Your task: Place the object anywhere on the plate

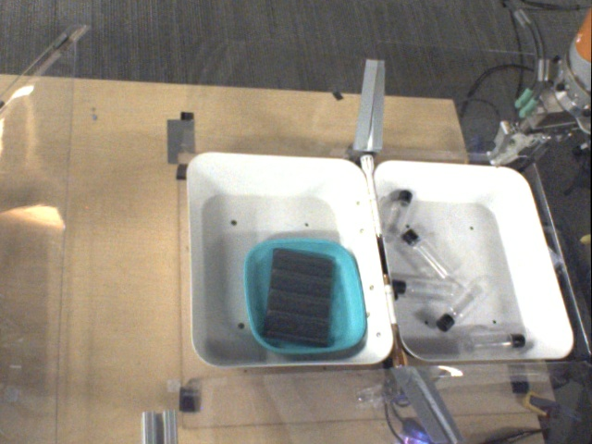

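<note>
A teal square plate (255, 280) sits in the front part of the left white bin (208, 248). A dark grey ribbed block (300, 296) lies flat on the plate, inside its rim. In the right bin (518, 239) lie several clear tubes with black caps, among them one near the far left corner (398, 208), one in the middle (424, 255) and one along the front wall (490, 341). My gripper (520, 135) hangs beyond the right bin's far right corner, well away from the plate, with nothing seen in it.
A grey metal post (370, 109) stands behind the seam between the bins. Cables (481, 86) run over the dark floor at the upper right. Bare wooden bench (92, 248) stretches to the left of the bins.
</note>
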{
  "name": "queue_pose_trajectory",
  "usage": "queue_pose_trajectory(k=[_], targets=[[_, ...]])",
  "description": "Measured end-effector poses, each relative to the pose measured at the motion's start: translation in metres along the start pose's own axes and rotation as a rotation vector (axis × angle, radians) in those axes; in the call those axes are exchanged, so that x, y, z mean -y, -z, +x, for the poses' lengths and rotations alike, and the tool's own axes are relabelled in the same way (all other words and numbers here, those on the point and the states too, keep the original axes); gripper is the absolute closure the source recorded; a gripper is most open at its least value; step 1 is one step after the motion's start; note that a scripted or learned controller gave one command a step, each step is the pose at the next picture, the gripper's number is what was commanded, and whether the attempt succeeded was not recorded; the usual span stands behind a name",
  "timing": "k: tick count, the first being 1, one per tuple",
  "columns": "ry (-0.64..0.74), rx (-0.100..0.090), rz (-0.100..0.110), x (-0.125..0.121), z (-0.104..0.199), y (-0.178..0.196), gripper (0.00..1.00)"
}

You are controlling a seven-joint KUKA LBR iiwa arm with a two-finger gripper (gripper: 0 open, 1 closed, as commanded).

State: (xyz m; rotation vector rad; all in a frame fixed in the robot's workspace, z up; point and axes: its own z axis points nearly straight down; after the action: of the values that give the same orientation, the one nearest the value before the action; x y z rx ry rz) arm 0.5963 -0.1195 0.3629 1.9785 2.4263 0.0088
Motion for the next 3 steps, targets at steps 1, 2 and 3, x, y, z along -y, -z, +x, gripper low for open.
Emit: queue_pose_trajectory(k=[1,2,3], targets=[[0.08,-0.004,0.006,-0.036,0.031,-0.128,1.0],[0.249,-0.005,0.005,-0.021,0.112,-0.177,1.0],[0.299,-0.002,-0.001,0.003,0.11,-0.03,1.0]])
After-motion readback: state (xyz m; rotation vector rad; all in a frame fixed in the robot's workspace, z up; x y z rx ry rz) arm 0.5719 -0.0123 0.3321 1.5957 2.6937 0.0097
